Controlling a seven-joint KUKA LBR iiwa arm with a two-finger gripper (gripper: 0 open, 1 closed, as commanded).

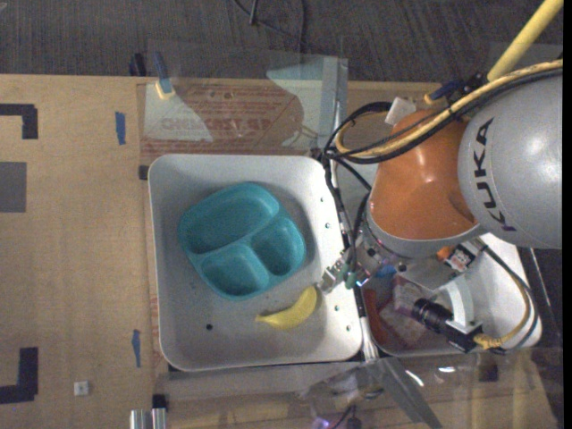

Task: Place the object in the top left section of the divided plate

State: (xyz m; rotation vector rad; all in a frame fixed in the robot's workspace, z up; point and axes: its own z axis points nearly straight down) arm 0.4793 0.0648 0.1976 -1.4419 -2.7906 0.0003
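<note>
Two shallow white bins sit side by side on a wooden desk [71,239], seen from above at a slant. A grey and orange robot arm [420,195] reaches in from the right, and its small fingers [342,273] hang over the right rim of the left bin [170,204]; whether they are spread or pressed together cannot be told, and nothing is seen between them. A yellow banana [291,311] lies on the bin floor just below and to the left of the fingers, apart from them. Further left of the fingers rests a teal divided plate [241,239], tilted, with one large section and two smaller ones. Judging from this, the main risk is the bin wall: the fingers are so near the rim that a descent could strike it or only clip the banana's end. The curved banana may also roll or slip, and the plate's tilt could lead to the wrong section.
</note>
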